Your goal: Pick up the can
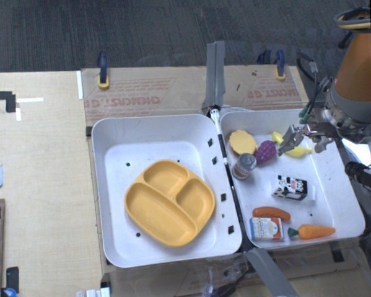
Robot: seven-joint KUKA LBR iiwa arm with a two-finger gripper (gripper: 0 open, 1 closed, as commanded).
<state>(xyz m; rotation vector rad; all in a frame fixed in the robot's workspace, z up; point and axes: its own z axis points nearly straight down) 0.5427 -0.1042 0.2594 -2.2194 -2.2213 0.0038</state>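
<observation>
The can [243,165], small and grey with a silver top, stands near the left wall of the right bin [335,168], just below a yellow round piece [241,142] and beside purple grapes [265,152]. My gripper [306,142] hangs over the upper right part of that bin, about a hand's width to the right of the can, above a yellow banana [299,150]. Its fingers stand apart with nothing held between them.
A yellow divided plate [170,203] lies in the left bin [113,179]. The right bin also holds a black-and-white box [291,187], a red sausage [271,213], a small carton [266,229] and a carrot [314,232].
</observation>
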